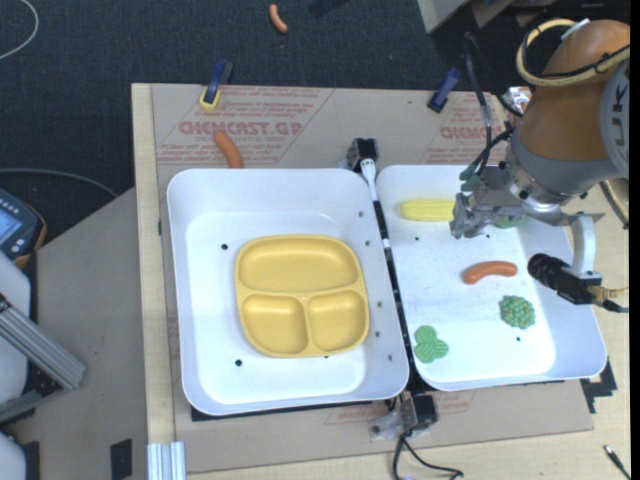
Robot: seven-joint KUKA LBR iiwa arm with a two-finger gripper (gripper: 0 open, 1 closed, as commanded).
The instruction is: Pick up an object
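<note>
- Nearest the front edge of the tabletop (160, 268), a leafy green toy (431, 344) lay in the right bin (570, 353), close to that bin's front left corner.
- Farther right in the same bin, a broccoli (517, 311) sat a little back from the front rim.
- The left bin (200, 218) held a yellow tray (300, 295) with three compartments; the tray lay flat near the middle of that bin.
- A sausage (489, 271) lay in the middle of the right bin, between the broccoli and the arm's hand, apart from both.
- The hand (470, 223) hung over the back half of the right bin, just right of the corn (427, 209). Its fingers pointed down toward the bin floor, and nothing showed between them; I could not tell whether they stood wide or narrow.
- The corn lay near the back left corner of the right bin, beside the wall shared with the left bin.
- The grey arm with its orange band (580, 78) rose over the back right corner of the right bin.
- Behind the left bin, a second sausage (229, 149) lay on the bare tabletop.
- A yellow-tipped clamp (213, 88) gripped the back edge of the tabletop.
- Beyond that, a small orange piece (278, 17) lay on the dark floor (120, 28).
</note>
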